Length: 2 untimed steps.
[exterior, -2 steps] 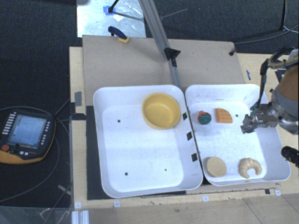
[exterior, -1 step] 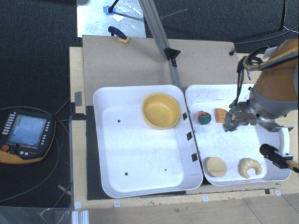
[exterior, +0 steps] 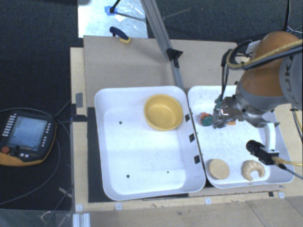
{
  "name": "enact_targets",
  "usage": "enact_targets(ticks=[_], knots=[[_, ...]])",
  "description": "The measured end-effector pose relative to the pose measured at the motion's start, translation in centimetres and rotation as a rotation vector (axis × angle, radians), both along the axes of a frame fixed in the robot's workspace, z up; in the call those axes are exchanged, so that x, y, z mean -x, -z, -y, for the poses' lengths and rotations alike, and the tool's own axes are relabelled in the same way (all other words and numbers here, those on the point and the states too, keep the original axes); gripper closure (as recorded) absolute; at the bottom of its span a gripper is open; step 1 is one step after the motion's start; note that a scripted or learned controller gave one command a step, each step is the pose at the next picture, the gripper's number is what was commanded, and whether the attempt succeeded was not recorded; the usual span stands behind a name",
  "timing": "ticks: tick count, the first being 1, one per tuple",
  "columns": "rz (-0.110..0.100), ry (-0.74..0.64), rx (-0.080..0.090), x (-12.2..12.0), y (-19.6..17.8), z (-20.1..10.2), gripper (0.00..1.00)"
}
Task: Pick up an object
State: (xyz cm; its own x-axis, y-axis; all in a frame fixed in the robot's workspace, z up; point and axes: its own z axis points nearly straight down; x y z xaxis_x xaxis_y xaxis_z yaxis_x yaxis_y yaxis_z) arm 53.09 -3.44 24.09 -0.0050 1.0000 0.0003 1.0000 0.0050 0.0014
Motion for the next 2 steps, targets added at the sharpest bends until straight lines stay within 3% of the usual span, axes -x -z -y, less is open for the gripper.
enact_targets(ticks=[2], knots=[[0.0, 0.0, -0.001, -1.6, 0.0, -11.5, 1.0]])
